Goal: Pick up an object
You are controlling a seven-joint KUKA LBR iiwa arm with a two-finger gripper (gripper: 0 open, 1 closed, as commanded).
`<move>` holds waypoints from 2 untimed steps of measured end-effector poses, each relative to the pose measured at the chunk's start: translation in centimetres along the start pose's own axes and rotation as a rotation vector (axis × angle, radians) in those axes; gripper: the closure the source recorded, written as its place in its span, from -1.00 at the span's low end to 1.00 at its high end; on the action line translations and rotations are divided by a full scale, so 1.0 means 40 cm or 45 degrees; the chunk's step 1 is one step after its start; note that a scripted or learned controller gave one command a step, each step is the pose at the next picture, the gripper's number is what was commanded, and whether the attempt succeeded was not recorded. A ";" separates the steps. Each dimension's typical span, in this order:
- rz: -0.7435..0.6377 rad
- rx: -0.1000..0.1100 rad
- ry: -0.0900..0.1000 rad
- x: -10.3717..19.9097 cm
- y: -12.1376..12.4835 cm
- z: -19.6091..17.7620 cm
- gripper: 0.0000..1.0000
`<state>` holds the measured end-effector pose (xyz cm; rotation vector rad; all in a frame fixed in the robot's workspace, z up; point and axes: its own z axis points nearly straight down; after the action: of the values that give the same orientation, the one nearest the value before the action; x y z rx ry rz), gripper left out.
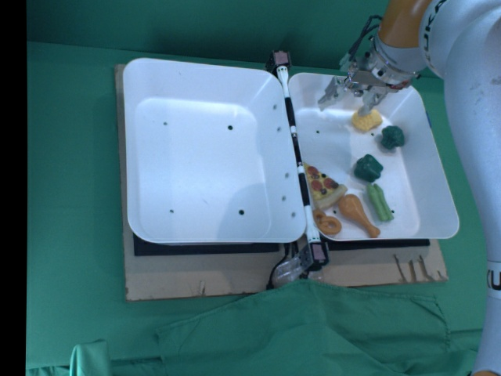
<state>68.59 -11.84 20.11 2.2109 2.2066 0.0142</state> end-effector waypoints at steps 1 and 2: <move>0.003 -0.013 -0.006 -0.005 0.006 -0.033 1.00; 0.000 0.008 0.005 -0.009 0.004 -0.203 1.00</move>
<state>68.59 -12.14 28.22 2.2159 2.2114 0.0118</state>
